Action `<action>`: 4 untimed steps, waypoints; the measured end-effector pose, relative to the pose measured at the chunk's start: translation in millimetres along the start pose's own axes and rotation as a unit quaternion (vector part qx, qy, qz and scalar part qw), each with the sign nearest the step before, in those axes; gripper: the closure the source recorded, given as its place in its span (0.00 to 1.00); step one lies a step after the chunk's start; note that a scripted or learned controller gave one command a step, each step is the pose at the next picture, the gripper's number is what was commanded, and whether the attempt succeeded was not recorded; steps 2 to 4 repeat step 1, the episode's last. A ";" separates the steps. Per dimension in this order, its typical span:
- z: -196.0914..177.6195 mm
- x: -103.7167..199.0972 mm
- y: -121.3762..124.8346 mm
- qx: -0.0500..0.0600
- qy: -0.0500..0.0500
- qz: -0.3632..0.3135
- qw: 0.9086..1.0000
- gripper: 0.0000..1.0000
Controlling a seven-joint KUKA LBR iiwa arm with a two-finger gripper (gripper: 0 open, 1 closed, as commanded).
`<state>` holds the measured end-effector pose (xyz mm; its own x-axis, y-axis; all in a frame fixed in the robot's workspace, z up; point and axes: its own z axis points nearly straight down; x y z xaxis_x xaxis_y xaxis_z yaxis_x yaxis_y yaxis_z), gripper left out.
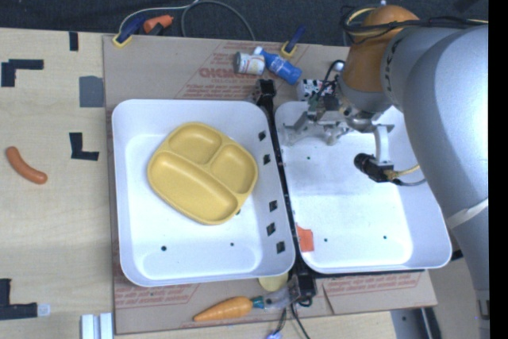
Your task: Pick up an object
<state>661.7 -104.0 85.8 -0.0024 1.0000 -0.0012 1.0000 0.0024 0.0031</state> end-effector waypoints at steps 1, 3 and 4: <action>-0.3 7.0 -13.8 0.000 -0.001 0.001 1.000 0.00; -0.3 7.0 -13.8 0.000 -0.001 0.001 1.000 0.00; -0.3 7.0 -13.8 0.000 -0.001 0.001 1.000 0.00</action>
